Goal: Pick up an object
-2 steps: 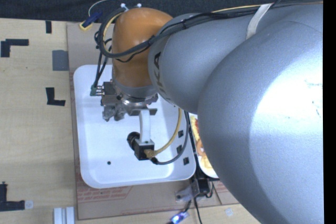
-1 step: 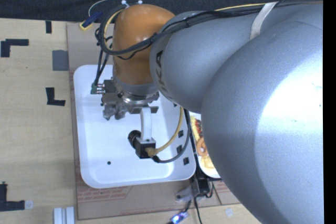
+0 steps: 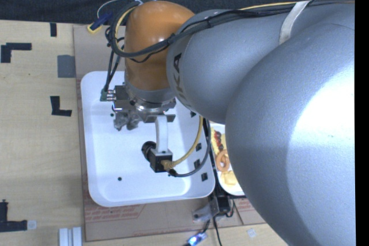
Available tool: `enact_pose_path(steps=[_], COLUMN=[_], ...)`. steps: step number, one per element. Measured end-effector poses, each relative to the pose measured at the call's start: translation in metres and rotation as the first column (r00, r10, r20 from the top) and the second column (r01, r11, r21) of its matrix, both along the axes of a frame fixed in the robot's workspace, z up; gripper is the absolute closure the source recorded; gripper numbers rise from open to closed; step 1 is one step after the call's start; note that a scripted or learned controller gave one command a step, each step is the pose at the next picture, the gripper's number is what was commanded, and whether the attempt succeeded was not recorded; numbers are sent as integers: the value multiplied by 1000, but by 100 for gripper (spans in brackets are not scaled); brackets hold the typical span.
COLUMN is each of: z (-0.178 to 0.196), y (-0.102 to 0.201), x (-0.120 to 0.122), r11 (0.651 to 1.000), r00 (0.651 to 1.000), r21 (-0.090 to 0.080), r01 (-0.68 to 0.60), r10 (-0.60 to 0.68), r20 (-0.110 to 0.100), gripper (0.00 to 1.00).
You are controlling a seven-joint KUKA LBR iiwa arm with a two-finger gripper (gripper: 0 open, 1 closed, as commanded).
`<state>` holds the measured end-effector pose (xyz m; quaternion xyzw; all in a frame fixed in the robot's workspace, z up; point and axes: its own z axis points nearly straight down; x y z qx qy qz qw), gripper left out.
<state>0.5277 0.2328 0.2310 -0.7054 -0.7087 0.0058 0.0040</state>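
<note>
Camera view | grey two-finger gripper over left shallow white bin | open or closed: cannot tell | small dark speck on bin floor, apart from gripper

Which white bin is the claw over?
The view's left bin, seen nearly whole; the claw hangs above its upper half. The other bin peeks from under the arm.

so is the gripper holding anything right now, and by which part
It cannot be told. The gripper hangs over the left bin, but its tip is too small and blurred to show whether it has hold of anything.
</note>
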Motion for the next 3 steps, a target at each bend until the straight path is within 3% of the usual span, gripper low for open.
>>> enact_pose_path(steps=[3], z=[27], y=[0], x=[-1], r11=[1000], r00=[1000], r21=[-1], r01=[-3], r10=[3], r20=[-8], gripper=[100])
